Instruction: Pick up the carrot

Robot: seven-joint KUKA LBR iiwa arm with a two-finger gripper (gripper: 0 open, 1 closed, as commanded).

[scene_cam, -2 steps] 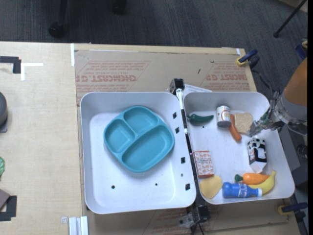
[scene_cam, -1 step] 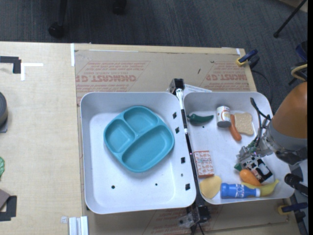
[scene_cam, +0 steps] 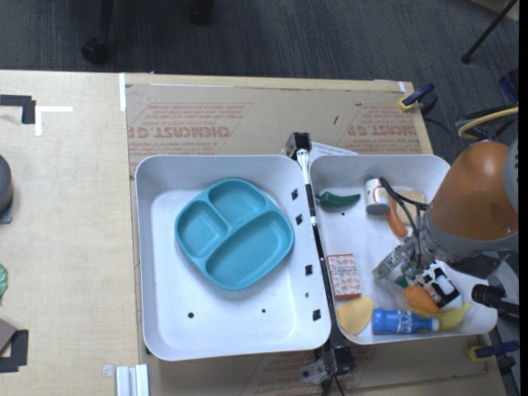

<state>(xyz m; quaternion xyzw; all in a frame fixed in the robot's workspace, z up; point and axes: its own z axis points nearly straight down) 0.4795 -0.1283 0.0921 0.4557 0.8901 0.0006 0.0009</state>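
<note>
- Carrot (scene_cam: 398, 219): thin orange piece in the right bin (scene_cam: 346, 167), partly under the arm (scene_cam: 474, 196) and a dark cable, so only a short stretch shows.
- Just left of the carrot: a small can (scene_cam: 377, 195); further left, a green pepper (scene_cam: 338, 197).
- Gripper (scene_cam: 402, 264) sits just below the carrot, low in the bin, among clutter. Cannot tell its state from this angle.
- Nothing orange visibly in it, so I judge the carrot not picked yet; step looks like approach or positioning.
- Below the carrot: a red snack box (scene_cam: 343, 275), blue bottle (scene_cam: 402, 322), yellow chip-shaped piece (scene_cam: 355, 313), rounder orange item (scene_cam: 423, 301).
- Far left of the carrot: blue divided plate (scene_cam: 235, 233) in the left bin (scene_cam: 165, 304).
- Next move probably needs a shift up toward the carrot, aligned across its narrow width, clear of the can.
</note>
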